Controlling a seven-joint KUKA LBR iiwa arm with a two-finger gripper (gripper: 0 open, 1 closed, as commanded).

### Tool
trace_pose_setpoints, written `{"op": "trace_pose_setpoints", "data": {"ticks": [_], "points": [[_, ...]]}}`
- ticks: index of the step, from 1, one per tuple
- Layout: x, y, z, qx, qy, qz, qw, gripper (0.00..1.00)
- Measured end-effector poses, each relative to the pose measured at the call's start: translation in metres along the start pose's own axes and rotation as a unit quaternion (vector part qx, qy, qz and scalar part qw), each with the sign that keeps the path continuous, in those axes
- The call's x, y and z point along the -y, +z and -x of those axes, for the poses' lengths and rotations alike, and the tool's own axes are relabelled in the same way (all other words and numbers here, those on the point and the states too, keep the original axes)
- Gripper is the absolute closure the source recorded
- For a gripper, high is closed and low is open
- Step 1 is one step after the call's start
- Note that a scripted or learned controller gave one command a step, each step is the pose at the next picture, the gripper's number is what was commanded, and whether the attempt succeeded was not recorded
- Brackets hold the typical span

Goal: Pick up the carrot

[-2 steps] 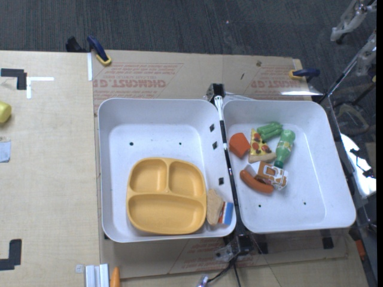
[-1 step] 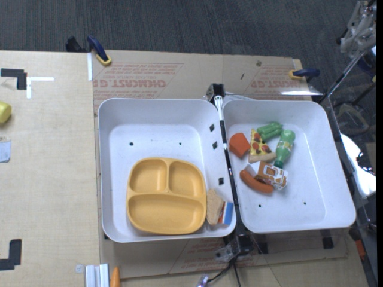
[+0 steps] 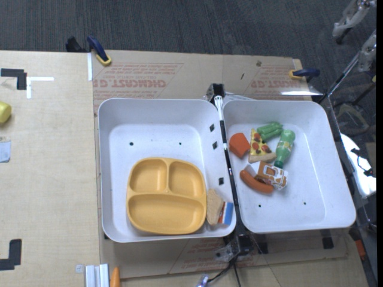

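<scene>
Jaw opening can't be told; the likely carrot [image 3: 239, 144], stubby and orange, lies centre-right of frame by the right bin's [image 3: 335, 160] left wall, just left of the pizza [image 3: 259, 146].

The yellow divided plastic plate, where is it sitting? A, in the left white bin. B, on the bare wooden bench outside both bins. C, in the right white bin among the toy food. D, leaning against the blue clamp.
A: the yellow divided plastic plate lies flat inside the left white bin, while the toy food is clustered in the right white bin.
</scene>
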State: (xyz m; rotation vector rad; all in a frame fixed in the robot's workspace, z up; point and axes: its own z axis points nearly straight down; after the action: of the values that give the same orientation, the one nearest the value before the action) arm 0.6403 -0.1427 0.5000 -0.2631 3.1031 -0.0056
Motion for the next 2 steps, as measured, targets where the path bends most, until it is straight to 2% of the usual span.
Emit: {"op": "trace_pose_setpoints", "data": {"ticks": [1, 2], "points": [[0.0006, -0.0096, 0.0021, 0.004, 0.000, -0.001, 1.0000, 1.00], [0.0005, -0.0096, 0.0021, 0.004, 0.000, -0.001, 1.0000, 0.00]]}}
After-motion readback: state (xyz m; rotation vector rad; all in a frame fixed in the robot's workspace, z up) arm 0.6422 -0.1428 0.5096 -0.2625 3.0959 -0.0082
